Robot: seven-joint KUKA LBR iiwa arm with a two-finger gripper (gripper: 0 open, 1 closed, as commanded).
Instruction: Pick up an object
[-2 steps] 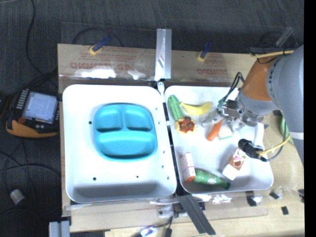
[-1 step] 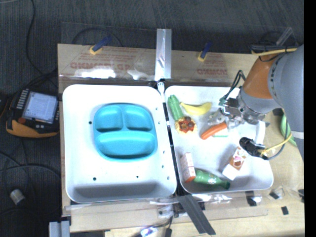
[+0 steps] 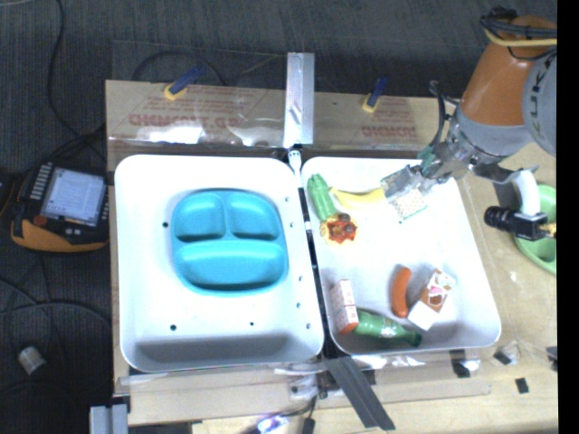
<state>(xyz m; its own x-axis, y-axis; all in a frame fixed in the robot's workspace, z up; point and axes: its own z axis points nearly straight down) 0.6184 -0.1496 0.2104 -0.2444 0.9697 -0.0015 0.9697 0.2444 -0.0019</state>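
Note:
My gripper [image 3: 404, 191] hangs over the far part of the right bin [image 3: 470, 242], just right of a yellow banana [image 3: 357, 194]. A green vegetable [image 3: 318, 195] lies left of the banana by the bin's left wall, with a small red and orange item [image 3: 340, 228] just below it. Toward the front lie an orange sausage-shaped piece [image 3: 401, 291], a white and red wedge [image 3: 434, 297], a red and white packet [image 3: 342, 304] and a green bottle [image 3: 384, 329]. Nothing can be made out in the gripper's grasp.
The left bin [image 3: 145, 315] holds a blue divided plate [image 3: 229, 240]. A metal divider post [image 3: 299, 98] stands behind the seam between the bins. A green object [image 3: 543, 242] sits on the bench to the right of the bins.

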